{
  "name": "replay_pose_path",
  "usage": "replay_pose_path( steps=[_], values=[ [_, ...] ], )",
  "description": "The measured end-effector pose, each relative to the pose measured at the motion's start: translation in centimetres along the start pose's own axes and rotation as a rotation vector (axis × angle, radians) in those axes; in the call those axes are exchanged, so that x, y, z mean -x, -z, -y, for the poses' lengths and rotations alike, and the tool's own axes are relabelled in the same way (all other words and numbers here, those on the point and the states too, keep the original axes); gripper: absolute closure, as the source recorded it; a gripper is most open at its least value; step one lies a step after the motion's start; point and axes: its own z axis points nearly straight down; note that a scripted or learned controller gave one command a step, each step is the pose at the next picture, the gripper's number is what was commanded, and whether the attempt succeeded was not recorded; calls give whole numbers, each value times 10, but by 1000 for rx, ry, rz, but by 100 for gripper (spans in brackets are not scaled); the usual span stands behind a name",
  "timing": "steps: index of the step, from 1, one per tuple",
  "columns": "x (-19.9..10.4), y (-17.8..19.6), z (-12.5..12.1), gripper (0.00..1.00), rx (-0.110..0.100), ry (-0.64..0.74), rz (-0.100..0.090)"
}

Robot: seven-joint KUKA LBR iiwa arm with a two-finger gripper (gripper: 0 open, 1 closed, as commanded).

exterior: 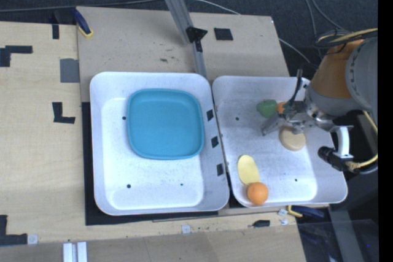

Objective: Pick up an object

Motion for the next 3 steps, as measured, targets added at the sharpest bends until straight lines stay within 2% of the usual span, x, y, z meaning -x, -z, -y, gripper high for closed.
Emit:
replay_pose_path(
  steps=[1,3],
  values=[
    [-1,12,-1,100,3,0,-1],
    [-4,113,-15,100,-1,1,-3]
  ],
)
